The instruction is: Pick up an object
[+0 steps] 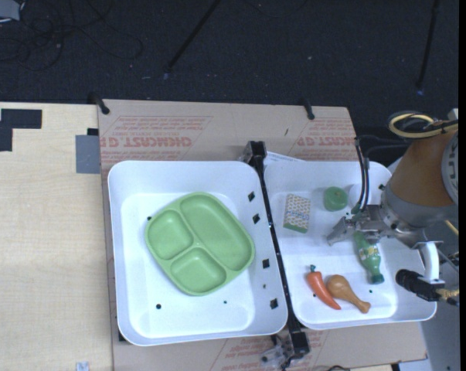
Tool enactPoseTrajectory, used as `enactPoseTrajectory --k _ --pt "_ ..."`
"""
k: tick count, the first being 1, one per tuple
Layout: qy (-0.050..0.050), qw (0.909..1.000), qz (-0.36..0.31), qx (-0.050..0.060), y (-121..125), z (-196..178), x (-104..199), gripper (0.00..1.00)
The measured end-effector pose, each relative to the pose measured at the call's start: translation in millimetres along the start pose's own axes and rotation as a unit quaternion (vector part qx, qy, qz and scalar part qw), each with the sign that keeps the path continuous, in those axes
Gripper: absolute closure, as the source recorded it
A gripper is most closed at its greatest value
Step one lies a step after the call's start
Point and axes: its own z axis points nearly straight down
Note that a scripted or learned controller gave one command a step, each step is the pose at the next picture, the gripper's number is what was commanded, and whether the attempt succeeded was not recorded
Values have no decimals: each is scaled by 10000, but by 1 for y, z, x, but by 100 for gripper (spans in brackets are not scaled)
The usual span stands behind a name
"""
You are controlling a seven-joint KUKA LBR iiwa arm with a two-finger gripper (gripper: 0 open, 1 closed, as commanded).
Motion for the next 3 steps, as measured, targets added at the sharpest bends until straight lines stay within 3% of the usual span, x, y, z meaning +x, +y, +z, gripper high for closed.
enactPoseTrajectory --k 1,3 --pt "13 10000 17 19 -1 -7 0 100" --pt "15 10000 8 71 -1 -122 -10 100"
